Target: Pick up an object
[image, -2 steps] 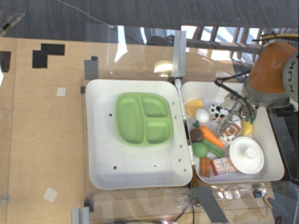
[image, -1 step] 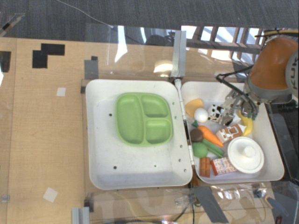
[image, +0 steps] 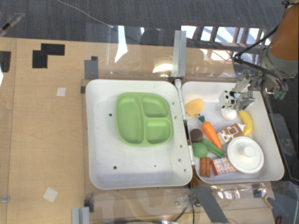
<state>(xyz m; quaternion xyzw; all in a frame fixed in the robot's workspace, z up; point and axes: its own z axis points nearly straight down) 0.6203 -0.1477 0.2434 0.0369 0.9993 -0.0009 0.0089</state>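
At the right bin's (image: 279, 164) far corner, the end effector (image: 245, 96) hangs over a black-and-white cow figure (image: 228, 98); its opening I cannot tell. Better to descend straight, avoiding the banana (image: 245, 122) just beside.

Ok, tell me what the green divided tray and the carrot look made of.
Green divided tray: likely moulded plastic; one even matte colour, rounded compartment edges, soft sheen. Carrot: probably a plastic toy; flat uniform orange, smooth surface, stiff green top. Neither can be confirmed by look alone.
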